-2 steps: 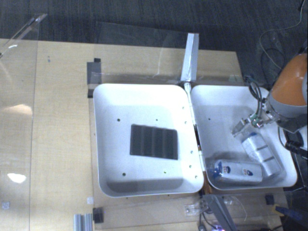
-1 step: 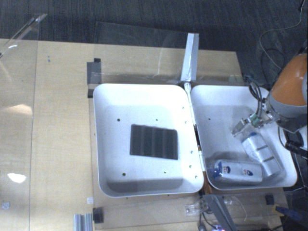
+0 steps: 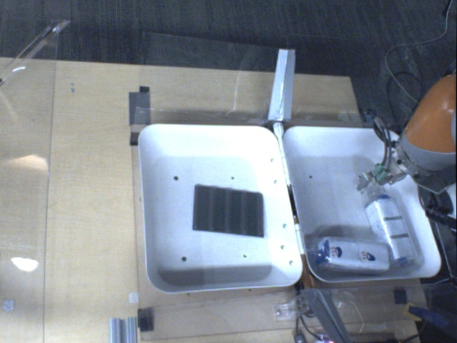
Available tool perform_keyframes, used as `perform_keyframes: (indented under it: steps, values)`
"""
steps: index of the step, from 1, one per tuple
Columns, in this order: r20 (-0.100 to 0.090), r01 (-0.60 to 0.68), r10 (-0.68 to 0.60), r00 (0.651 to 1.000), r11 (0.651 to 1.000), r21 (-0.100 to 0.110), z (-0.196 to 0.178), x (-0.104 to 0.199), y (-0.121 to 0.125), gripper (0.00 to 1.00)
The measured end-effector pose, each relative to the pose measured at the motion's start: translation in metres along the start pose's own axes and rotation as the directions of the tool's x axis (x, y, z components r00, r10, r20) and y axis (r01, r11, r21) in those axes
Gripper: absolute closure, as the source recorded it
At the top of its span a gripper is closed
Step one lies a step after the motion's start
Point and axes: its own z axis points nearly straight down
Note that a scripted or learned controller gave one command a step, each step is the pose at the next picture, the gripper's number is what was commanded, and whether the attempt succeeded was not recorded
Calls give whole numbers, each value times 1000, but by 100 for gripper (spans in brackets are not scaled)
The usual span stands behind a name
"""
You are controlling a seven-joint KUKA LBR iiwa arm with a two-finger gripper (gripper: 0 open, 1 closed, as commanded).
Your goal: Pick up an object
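Clear bottle (image 3: 390, 225) lies just below the gripper (image 3: 378, 178), long axis running toward the bin's near wall; gripper state unclear.

Arm (image 3: 434, 131) is cut off by the right edge on my feed. Gripper (image 3: 376, 178) too small and blurry to read. Print on the lying bottle (image 3: 355, 253) isn't legible.

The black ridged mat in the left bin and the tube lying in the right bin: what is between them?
In the camera view, between the mat and the tube lie bare white bin floor and the two bins' adjoining rims.
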Motion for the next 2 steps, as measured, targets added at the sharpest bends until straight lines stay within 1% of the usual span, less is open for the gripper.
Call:
perform_keyframes:
  steps: [1, 2]
  values:
    - [0, 0, 0, 1000, 1000, 0, 0, 0, 0, 0]
    - [-3, 326, -326, 946, 946, 5, 12, -5, 10, 0]
